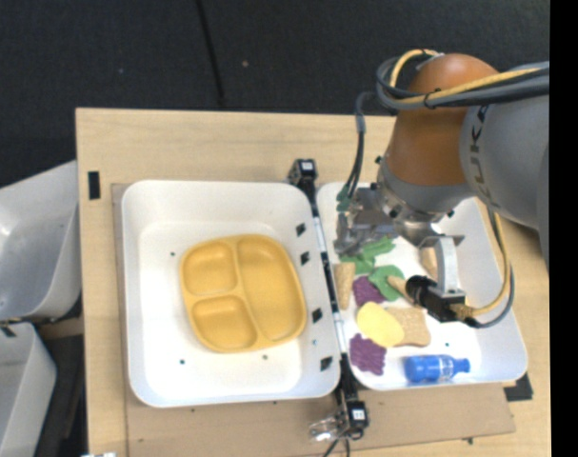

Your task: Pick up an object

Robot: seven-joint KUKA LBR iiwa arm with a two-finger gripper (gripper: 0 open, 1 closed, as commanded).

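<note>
Yellow tray fills left bin; right bin holds toy food, blue bottle; gripper state unclear

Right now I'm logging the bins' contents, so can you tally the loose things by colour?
Yellow: 2, the divided tray and a lemon-like piece
Purple: 2, grape bunches
Green: 1, a toy piece under the gripper
Blue: 1, a bottle
Tan: 2, a bread slice and a stick-like piece
Total: 8
</note>
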